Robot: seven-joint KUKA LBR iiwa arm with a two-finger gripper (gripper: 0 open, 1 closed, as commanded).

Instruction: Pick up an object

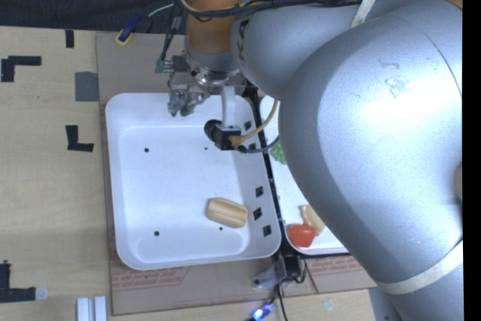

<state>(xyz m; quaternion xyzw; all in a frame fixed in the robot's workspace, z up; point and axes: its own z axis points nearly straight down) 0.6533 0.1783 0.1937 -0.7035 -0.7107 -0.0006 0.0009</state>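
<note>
A tan, bread-like roll (227, 212) lies in the left white bin (135, 184), near its front right corner. My gripper (183, 103) hangs over the bin's far rim, well behind the roll and apart from it. Its fingers (175, 106) point down with a small gap, and nothing is between them. In the right bin (316, 250) a red object (301, 235) and a tan piece (313, 219) sit at the front, partly hidden by my arm. A bit of green (279, 155) shows beside the arm.
My large grey arm (376, 124) covers most of the right bin and the right side of the view. A black cable and fitting (219, 133) hang by the wrist over the left bin's back right. Black clips (261, 210) line the divider between the bins.
</note>
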